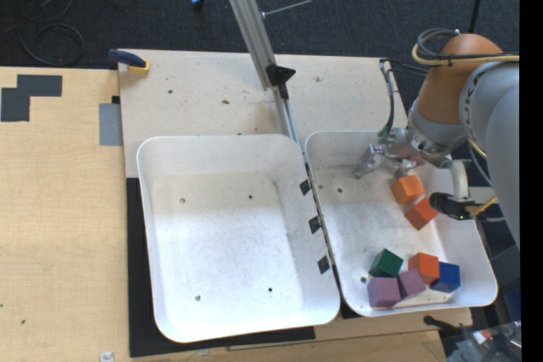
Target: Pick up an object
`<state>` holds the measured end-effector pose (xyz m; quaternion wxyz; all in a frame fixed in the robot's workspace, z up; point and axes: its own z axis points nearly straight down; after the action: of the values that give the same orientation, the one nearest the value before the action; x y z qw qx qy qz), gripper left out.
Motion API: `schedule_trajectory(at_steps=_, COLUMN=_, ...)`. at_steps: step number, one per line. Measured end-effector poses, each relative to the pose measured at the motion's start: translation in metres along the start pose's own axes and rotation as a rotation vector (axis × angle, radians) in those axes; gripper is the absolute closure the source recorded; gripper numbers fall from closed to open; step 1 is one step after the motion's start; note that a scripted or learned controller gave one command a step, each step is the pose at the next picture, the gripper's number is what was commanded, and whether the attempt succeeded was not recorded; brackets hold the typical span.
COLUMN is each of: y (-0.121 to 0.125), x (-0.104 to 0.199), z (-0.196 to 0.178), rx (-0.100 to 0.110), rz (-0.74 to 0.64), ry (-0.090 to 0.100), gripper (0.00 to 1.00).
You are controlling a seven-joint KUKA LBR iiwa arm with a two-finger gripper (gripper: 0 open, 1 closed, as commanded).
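Two orange blocks [408, 188] [420, 214] lie tilted in the right middle of the frame, one just below the other. At the lower right sit a dark green cube [389, 262], two purple cubes [383, 292] [411, 281], an orange cube [427, 266] and a blue cube [447, 275], close together.

A pale bench [212, 93] bears two white bins, left [170, 161] and right [327, 144], touching side by side.
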<state>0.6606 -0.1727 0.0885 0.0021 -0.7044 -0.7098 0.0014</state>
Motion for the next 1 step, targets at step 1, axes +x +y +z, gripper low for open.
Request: schedule_trajectory(at_steps=1, y=0.0006, x=-0.0004, z=-0.0120, rx=-0.002, rz=-0.001, ry=-0.001, gripper=1.00)
